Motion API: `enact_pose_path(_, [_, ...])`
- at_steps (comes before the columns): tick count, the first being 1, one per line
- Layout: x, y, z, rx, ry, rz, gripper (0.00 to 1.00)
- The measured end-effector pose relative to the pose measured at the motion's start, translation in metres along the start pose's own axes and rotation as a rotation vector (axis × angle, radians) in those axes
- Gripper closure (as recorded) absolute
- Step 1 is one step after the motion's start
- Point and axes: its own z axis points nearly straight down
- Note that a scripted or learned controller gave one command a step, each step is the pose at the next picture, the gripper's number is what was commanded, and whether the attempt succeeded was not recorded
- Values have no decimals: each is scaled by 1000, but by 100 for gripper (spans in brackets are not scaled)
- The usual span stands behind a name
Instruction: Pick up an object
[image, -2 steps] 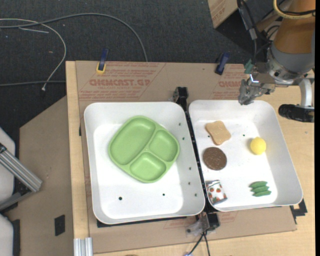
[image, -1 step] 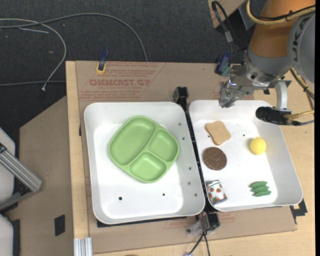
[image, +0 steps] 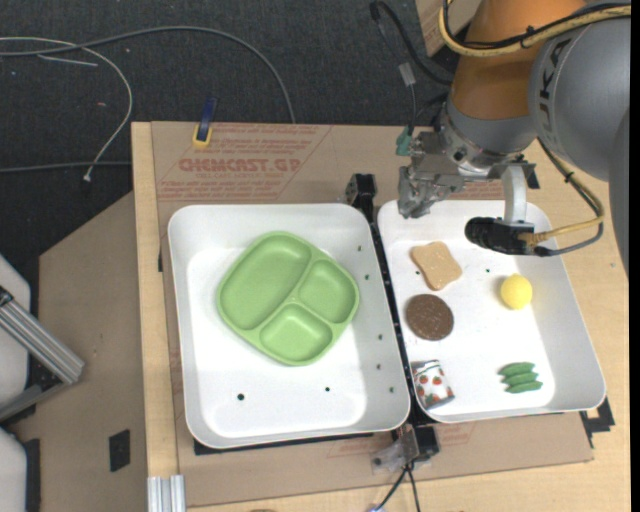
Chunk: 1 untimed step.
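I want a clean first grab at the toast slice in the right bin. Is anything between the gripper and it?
Nothing visible. The gripper hangs over the right bin's far-left corner, and the toast slice lies just nearer the camera with bare white floor between. The brown cookie lies beyond the toast.

Cardboard-topped bench (image: 250, 160), two white bins side by side.
Left bin (image: 200, 390) sits center-left of frame, right bin (image: 570, 350) center-right, touching along their inner edges; red print upper left.
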Motion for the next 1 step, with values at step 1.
enact_pose_path(1, [63, -8, 7, 1, -1, 1, 100])
